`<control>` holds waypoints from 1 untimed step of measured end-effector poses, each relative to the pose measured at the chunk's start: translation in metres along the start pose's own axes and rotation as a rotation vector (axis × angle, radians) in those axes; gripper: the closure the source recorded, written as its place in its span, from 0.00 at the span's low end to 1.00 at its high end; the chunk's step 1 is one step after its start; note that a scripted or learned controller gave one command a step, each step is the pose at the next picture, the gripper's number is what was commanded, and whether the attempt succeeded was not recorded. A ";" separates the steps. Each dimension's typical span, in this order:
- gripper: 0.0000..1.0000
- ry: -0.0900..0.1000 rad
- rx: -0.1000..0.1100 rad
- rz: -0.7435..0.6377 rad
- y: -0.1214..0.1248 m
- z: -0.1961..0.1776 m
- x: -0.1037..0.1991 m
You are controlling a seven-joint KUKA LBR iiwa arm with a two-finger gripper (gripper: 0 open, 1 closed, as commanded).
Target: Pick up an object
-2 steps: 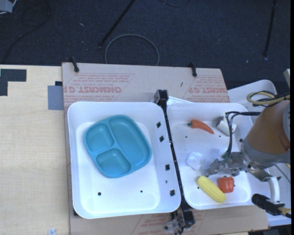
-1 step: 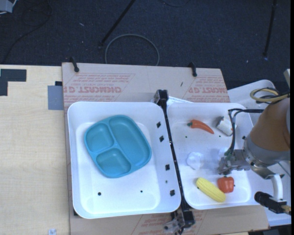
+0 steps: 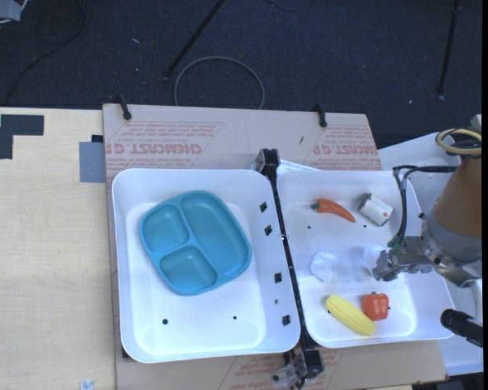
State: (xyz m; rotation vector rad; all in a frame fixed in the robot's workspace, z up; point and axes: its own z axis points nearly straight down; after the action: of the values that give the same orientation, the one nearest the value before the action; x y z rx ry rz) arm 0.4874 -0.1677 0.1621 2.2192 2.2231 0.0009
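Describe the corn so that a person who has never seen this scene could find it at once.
Look at the right bin, the one without the blue plate. Along its near edge lies the corn, a yellow bumpy cob set at a slant. A red pepper sits close beside it on the right; the corn is the one yellow thing there, longer than the pepper.

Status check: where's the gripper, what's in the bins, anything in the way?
Gripper low over right bin, nothing visibly held. Nearest: red pepper, corn. Blue plate in left bin.
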 end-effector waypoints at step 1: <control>1.00 -0.001 -0.002 0.000 0.010 -0.050 0.004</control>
State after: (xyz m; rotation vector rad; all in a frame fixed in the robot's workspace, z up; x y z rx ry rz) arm 0.4974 -0.1641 0.2120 2.2183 2.2215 0.0024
